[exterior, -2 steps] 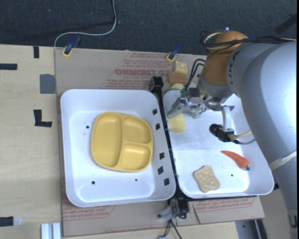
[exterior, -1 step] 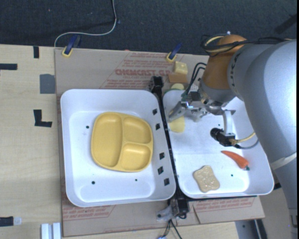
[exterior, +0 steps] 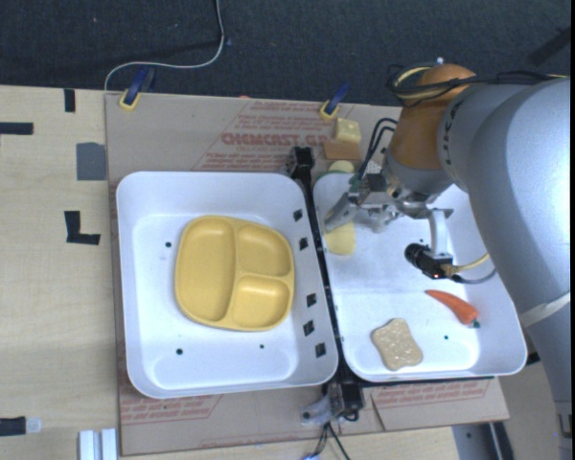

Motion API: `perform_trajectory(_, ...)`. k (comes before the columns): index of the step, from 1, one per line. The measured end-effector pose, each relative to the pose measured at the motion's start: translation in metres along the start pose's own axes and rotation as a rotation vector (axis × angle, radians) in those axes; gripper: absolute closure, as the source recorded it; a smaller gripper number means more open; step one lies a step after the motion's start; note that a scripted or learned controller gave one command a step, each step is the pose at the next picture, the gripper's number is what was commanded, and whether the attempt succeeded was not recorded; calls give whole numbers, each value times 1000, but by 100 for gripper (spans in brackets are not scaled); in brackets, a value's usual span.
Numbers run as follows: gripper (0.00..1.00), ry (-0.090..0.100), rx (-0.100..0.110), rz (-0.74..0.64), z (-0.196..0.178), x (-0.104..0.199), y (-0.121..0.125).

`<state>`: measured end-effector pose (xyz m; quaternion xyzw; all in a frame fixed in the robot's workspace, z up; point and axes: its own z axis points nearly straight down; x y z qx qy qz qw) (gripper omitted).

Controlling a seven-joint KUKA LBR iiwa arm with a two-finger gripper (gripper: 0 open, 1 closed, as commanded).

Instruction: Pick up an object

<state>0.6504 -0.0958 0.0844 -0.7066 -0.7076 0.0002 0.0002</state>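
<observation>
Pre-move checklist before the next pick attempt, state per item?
1. Gripper over the right bin: ok.
2. Pale yellow object right beneath the gripper: ok.
3. Object seen between the fingers: not ok, no grasp visible.
4. Alternative targets, orange carrot and beige cracker, lying apart and unobstructed: ok.
5. Left bin holds the yellow divided plate, away from the arm: ok.

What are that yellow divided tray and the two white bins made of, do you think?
The yellow divided tray looks like moulded plastic with a matte finish: rounded compartments, even colour, barely any glare. The white bins seem to be thin formed plastic, smoother and slightly glossy, with rolled rims and rounded corners. I cannot be sure from the look alone.
</observation>
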Motion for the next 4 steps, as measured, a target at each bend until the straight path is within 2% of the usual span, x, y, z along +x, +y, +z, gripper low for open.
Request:
perform_trajectory(1,0,1,0,0,0,-5,2)
perform_trajectory(2,0,-1,0,1,0,-3,-9)
perform_trajectory(3,0,-1,2,-1,0,2,11)
perform_trajectory(4,0,-1,1,0,0,-2,10)
